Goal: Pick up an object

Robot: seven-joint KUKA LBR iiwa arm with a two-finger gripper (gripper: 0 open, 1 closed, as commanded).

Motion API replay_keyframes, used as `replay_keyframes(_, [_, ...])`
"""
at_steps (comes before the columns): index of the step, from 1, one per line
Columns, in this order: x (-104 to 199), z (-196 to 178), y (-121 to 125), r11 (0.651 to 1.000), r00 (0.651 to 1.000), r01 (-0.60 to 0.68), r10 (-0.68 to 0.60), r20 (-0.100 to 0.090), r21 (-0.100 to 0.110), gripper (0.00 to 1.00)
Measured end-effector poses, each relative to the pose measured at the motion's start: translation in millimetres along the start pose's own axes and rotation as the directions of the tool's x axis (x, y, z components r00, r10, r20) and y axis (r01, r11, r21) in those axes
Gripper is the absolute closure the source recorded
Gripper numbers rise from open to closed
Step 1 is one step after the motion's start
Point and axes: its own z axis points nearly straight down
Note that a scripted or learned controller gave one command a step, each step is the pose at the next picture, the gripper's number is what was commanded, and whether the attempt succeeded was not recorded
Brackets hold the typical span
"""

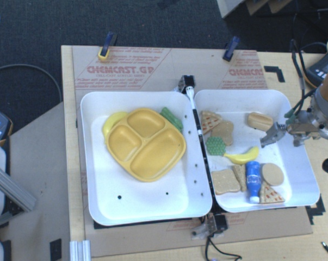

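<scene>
Objects for picking lie in the right bin [299, 162] in front of you: a bread roll [259, 120] near its far edge, a banana [243, 156] at the middle, a blue bottle [253, 180] toward the near edge beside a round cookie [272, 174], and toast slices [224, 181] along the near-left side. The gripper [282, 133] hangs over the bin's right edge, near the roll (whether it is released or clenched, you cannot tell, and nothing shows held in it). The left bin [98, 200] carries a yellow divided tray [146, 143].
</scene>
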Motion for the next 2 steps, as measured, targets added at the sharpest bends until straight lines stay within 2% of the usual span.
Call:
replay_keyframes(1, [0, -5, 2, 1.000, 1.000, 0.003, -0.003, 0.002, -0.011, 0.00])
replay_keyframes(2, [-6, 46, -6, 1.000, 1.000, 0.001, -0.001, 0.000, -0.004, 0.00])
